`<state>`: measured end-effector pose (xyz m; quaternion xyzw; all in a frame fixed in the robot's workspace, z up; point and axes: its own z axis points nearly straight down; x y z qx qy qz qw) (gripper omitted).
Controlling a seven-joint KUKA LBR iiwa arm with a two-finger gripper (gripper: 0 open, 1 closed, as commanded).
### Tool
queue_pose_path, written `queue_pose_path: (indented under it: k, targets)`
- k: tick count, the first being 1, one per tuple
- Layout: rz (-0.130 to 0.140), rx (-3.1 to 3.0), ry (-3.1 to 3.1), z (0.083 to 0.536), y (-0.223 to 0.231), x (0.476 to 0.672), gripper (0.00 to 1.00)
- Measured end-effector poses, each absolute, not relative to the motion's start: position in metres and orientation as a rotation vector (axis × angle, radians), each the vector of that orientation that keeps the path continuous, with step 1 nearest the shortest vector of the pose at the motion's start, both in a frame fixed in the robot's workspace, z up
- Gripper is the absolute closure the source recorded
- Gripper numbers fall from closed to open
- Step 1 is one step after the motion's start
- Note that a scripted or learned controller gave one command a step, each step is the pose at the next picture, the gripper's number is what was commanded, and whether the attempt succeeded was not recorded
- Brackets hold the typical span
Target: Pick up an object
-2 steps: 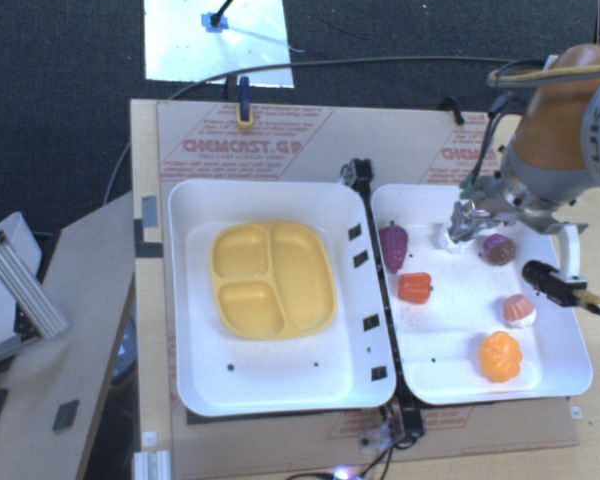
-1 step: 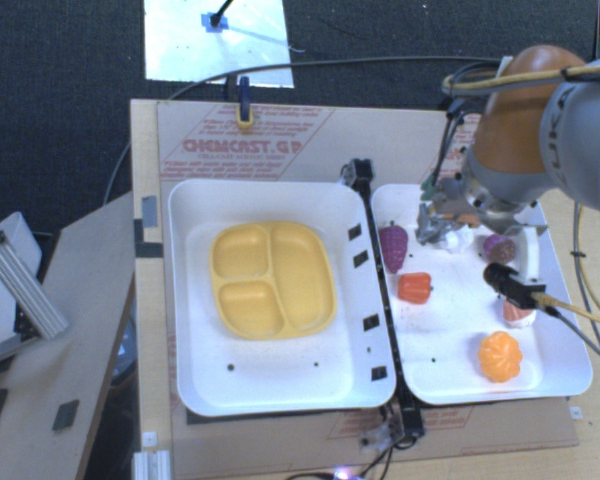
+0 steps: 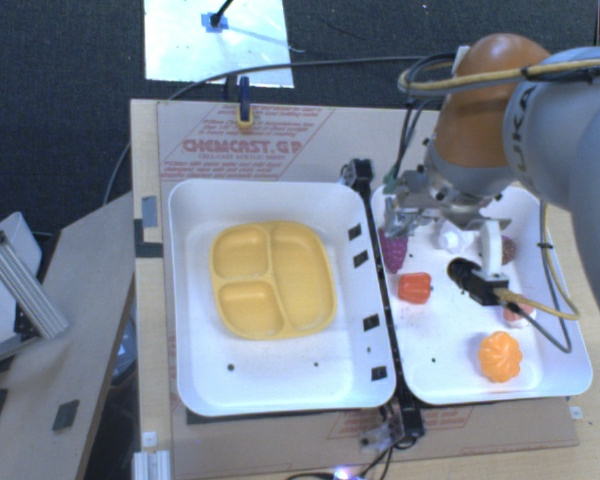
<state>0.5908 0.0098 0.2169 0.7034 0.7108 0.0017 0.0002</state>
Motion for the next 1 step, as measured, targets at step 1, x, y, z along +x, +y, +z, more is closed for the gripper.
queue_pose_path:
  k: [1]
  targets:
    - [0.005, 2.210, 2.233, 0.2299, 0.0627, 0.5918, 1.00]
